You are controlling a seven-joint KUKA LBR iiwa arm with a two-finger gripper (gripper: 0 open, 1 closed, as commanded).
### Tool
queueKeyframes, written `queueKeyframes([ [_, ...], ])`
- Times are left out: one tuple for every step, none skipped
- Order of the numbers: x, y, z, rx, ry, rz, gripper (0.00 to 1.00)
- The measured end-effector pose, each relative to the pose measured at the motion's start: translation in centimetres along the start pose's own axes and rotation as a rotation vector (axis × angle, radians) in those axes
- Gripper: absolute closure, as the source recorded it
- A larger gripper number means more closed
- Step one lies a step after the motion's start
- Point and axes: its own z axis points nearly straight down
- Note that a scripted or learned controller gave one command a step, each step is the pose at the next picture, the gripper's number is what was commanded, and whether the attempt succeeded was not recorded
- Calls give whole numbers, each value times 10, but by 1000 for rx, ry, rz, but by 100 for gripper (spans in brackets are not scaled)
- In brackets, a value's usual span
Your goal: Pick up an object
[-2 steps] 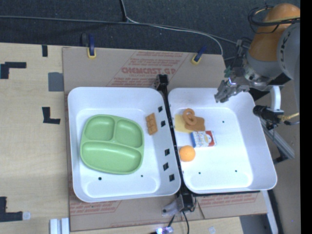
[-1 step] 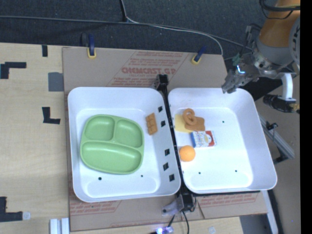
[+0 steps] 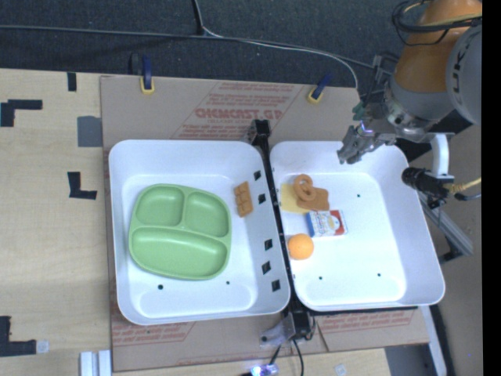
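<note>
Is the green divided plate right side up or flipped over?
Right side up: the green plate in the left bin shows three recessed compartments facing the camera.

the gripper [image 3: 354, 149] hangs over the right bin's [image 3: 407, 288] far rim, its fingertips too small and dark to tell whether they are parted or closed. the grey arm [image 3: 438, 53] runs out of frame at the top right corner, its upper links cut off. a yellow item [image 3: 288, 200] lies partly covered by a tan pretzel-like piece [image 3: 307, 191], and the print on the small packet [image 3: 324, 224] is too blurred to read.
</note>
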Motion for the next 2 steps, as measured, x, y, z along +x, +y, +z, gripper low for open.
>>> queueKeyframes([
  [51,-28,-4,0,1,-2,100],
  [109,-52,8,2,1,-3,100],
])
